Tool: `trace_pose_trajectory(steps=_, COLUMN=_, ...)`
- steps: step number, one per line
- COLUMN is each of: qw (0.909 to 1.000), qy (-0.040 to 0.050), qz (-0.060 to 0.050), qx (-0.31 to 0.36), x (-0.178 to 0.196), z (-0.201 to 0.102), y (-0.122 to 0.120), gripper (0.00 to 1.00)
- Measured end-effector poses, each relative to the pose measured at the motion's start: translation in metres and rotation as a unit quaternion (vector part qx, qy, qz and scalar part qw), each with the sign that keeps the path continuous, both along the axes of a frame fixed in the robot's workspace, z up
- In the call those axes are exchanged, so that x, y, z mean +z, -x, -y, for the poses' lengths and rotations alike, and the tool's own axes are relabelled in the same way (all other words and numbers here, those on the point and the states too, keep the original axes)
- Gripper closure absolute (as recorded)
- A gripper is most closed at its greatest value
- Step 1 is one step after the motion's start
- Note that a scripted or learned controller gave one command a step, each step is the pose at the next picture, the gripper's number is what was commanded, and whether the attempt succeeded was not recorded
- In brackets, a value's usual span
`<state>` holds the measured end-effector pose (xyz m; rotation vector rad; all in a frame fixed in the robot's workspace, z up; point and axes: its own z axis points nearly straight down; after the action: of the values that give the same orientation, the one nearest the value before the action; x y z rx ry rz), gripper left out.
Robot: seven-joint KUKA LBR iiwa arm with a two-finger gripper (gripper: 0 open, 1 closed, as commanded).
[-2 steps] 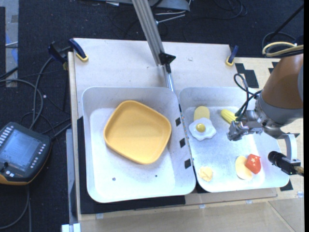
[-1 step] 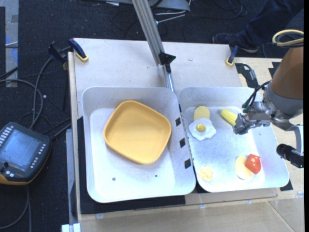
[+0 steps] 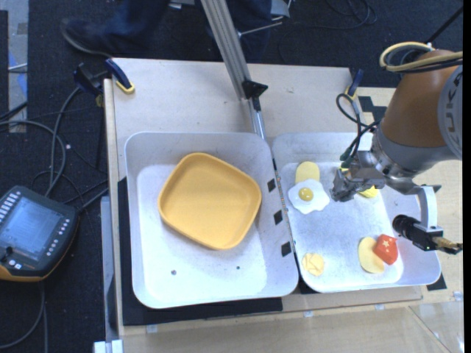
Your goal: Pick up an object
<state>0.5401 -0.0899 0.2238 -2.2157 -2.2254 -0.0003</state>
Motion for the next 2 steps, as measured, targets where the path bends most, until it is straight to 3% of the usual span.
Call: trace_pose_trajectory(steps=2, qw=1.0, qy=0.0, qz=0.0, qx=0.0, x=-0.001, z=-0.11, y=-0.037, gripper=1.0)
